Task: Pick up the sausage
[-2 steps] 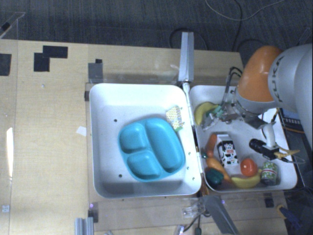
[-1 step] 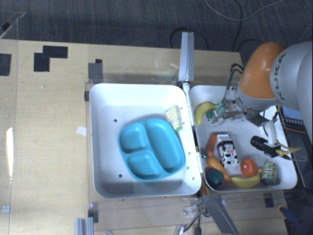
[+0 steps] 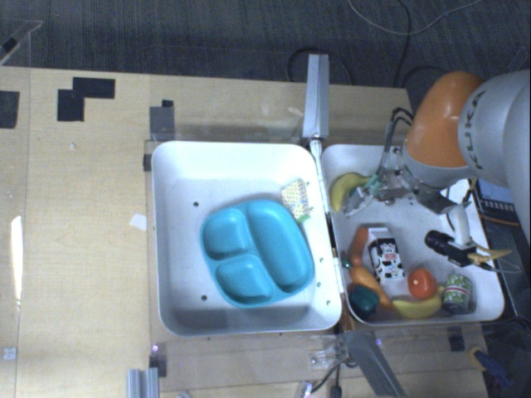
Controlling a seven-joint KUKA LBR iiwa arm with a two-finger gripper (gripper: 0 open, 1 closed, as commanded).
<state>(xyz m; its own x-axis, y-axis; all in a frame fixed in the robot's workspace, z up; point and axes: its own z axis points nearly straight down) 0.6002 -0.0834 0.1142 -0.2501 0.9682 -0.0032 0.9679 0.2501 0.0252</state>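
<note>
Two white bins sat side by side. Left bin (image 3: 166, 222) held one blue divided plate (image 3: 257, 251). Right bin (image 3: 489, 305) held two bananas, one tomato (image 3: 421, 283), one sausage (image 3: 359, 245) near left wall. Gripper (image 3: 365, 196) hovered by far-left corner; finger state unclear.

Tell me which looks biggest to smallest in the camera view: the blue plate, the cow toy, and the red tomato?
1. Blue plate, biggest by far.
2. Cow toy.
3. Red tomato, a little smaller than the cow toy, though that is close.
</note>
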